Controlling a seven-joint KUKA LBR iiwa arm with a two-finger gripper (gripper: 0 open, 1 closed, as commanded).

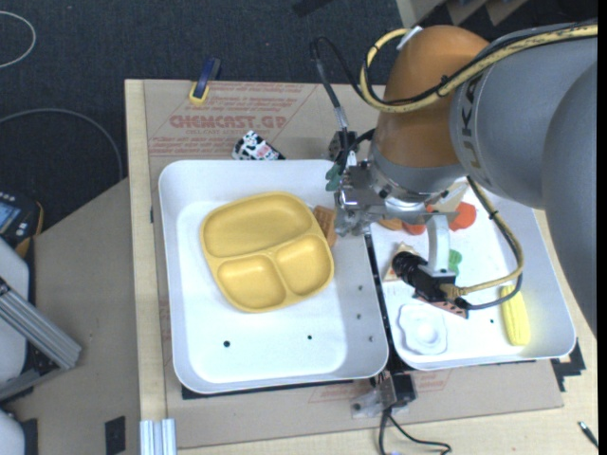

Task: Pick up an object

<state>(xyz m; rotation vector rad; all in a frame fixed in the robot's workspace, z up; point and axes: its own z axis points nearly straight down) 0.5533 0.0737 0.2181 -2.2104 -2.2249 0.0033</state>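
Hovering over the divide between bins: gripper (353, 202), grip state cannot be told | yellow divided plate (266, 251) lies in left bin (190, 349) | yellow banana-like toy (514, 318) in right bin (555, 335)

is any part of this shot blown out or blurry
Camera view: the near corner of the right white bin is glared almost to pure white; the big grey arm at upper right looks soft, being close to the lens; the yellow divided plastic plate is sharp and evenly lit.
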